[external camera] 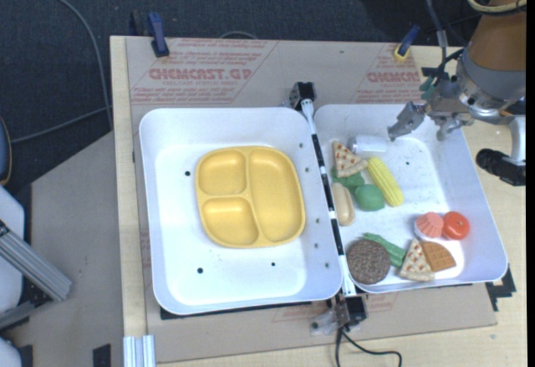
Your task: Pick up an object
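The desk (251,64) carries 2 shallow white bins side by side. The left bin (167,257) holds a yellow tray (249,195) with 3 compartments, lying flat near the middle. The right bin (476,206) holds the toy food.

Along the right bin's left wall lie a pizza slice (346,160) and, below it, a hot dog (343,205) running lengthwise beside the divider. A green pepper (366,193) sits just beside the hot dog, touching a corn cob (385,180) that lies at a slant to its right. A small white piece (365,145) rests just above the corn; what it is cannot be made out clearly.

Toward the near edge of the right bin, a brown burger patty (368,261) sits beside a green leafy piece (386,245). To its right, a sandwich wedge (415,262) and a waffle piece (439,257) touch one another. Above them, a pink piece (430,226) and a red tomato (456,226) lie side by side.

The arm (497,48) reaches in from the right, over the far right corner of the right bin. The pincer (427,122) hangs above the bin's upper area, its 2 fingers spread apart with nothing between them. The left finger (404,123) points toward the white piece and the corn, but stays apart from both.
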`<state>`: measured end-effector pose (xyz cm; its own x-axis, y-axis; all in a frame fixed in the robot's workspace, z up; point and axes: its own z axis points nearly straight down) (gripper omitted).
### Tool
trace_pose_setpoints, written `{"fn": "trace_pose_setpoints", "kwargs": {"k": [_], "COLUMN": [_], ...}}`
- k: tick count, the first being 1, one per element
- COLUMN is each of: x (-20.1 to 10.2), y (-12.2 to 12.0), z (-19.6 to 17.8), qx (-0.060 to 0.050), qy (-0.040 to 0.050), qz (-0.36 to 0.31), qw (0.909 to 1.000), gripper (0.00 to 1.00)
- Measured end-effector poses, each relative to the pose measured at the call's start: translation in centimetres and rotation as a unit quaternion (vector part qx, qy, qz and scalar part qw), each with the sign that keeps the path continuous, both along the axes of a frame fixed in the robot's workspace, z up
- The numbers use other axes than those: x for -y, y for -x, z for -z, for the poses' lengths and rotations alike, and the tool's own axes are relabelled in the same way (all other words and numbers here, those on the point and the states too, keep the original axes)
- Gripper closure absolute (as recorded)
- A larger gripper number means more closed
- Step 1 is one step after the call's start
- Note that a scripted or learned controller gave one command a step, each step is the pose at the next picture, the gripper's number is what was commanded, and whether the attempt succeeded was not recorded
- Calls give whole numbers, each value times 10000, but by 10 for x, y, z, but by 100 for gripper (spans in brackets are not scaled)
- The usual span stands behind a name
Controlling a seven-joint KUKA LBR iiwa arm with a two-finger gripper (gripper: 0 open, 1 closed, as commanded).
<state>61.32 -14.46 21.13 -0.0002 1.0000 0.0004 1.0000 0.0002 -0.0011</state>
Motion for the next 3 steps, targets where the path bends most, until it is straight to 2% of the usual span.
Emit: {"fn": "trace_pose_setpoints", "kwargs": {"k": [1,2,3], "x": [-11,-11,-101], "y": [18,18,4], "z": [126,117,26], "qx": [5,14,7], "qy": [2,2,-1], "qz": [1,6,-4], "qw": [10000,10000,10000], "gripper": [0,100,100]}}
